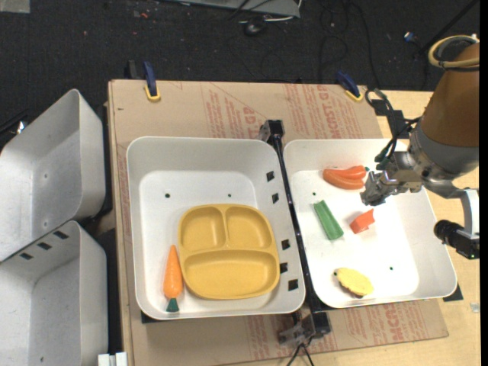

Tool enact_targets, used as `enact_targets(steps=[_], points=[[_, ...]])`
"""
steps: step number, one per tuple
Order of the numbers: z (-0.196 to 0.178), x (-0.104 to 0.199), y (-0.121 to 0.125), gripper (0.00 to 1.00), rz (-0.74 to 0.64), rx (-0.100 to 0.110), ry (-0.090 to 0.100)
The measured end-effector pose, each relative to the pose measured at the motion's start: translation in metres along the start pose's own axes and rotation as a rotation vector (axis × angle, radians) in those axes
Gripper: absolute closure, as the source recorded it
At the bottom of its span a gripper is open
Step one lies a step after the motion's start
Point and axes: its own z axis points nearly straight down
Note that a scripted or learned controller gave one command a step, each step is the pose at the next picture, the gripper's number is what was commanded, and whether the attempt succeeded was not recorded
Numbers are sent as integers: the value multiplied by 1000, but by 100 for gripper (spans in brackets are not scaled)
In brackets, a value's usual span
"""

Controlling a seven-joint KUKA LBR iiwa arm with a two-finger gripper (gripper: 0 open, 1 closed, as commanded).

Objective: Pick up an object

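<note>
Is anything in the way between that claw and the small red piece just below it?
Nothing visible. The gripper hovers in the right bin, between the orange pepper and the small red piece, with bare white floor between it and the red piece. The green stick lies off to the side.

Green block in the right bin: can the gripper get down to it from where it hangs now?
Probably yes. The green block lies by itself on the bin floor, apart from the small red piece and the orange piece. The gripper hovers just to its right with nothing between them.
</note>
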Motion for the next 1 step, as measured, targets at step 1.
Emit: enact_targets(steps=[1], points=[[-3,51,13,100,1,0,0]])
